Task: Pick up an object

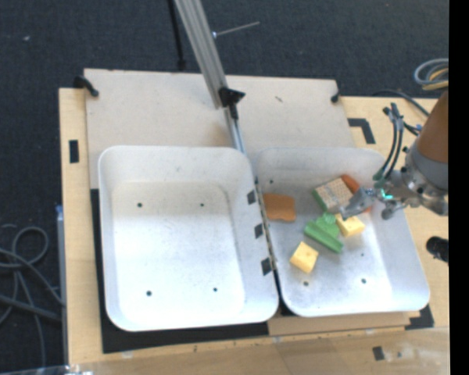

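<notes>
The right bin [391,276] holds several small objects. An orange-brown block [279,207] lies by its left wall, with a green block [324,233] near the middle. One yellow block [303,257] sits in front of the green one, and a smaller yellow block [350,226] is just to its right. Behind them are a tan and green block [327,194] and an orange piece [349,183]. My gripper [373,208] hangs over the right part of this bin, just right of the small yellow block. It is open, with nothing between its fingers.
The left bin [180,233] sits beside the right one, and a divider with dark clips [259,229] runs between them. A slanted metal rail [207,49] rises behind the bins. Cables [395,143] hang by the arm at the right.
</notes>
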`<state>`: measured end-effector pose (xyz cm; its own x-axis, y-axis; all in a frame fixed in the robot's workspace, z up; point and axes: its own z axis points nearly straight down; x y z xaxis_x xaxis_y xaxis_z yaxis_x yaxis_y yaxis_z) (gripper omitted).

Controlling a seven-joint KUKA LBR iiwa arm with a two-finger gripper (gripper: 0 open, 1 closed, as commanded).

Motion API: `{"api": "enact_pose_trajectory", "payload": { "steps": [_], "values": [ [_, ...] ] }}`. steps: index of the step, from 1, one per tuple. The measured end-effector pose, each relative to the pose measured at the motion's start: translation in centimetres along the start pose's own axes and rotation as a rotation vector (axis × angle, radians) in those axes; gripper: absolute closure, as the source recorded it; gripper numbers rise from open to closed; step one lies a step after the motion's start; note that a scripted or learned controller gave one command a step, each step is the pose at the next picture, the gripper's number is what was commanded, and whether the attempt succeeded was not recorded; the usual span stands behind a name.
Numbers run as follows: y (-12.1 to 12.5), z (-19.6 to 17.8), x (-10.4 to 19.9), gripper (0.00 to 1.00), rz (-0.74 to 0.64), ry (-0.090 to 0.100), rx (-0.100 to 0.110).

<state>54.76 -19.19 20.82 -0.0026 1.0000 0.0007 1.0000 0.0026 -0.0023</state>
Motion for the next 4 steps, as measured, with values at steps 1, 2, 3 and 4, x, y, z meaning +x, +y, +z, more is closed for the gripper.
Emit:
{"api": "enact_pose_trajectory", "payload": {
  "steps": [1, 2, 3, 4],
  "values": [
    [0.1, -0.2, 0.0, 0.0, 0.0, -0.001, -0.005],
    [-0.2, 5.5, 0.8, 0.0, 0.003, -0.001, 0.002],
    [-0.2, 10.6, 0.6, 0.0, 0.007, -0.003, -0.004],
    [0.1, 9.1, 0.5, 1.0, 0.012, -0.004, -0.013]
  ]
}}
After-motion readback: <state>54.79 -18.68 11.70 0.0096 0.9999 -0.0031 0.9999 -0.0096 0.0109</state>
